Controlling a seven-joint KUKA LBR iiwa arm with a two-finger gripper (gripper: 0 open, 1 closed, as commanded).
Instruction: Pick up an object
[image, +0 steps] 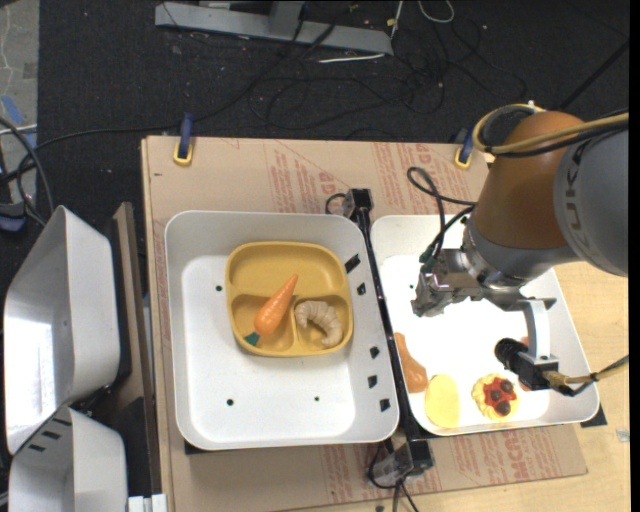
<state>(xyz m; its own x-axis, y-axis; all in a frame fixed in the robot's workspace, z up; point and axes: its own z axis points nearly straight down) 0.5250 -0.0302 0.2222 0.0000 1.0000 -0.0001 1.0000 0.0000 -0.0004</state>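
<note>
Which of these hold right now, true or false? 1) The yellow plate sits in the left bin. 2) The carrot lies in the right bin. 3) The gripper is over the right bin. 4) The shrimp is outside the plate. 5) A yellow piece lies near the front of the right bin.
1) True: the yellow plate sits in the left bin.
2) False: the carrot lies on the plate, in the left bin.
3) True: the gripper hangs over the right bin.
4) False: the shrimp lies in a compartment of the plate, beside the carrot.
5) True: the yellow piece lies near the front edge, left of a red and yellow item.
</note>
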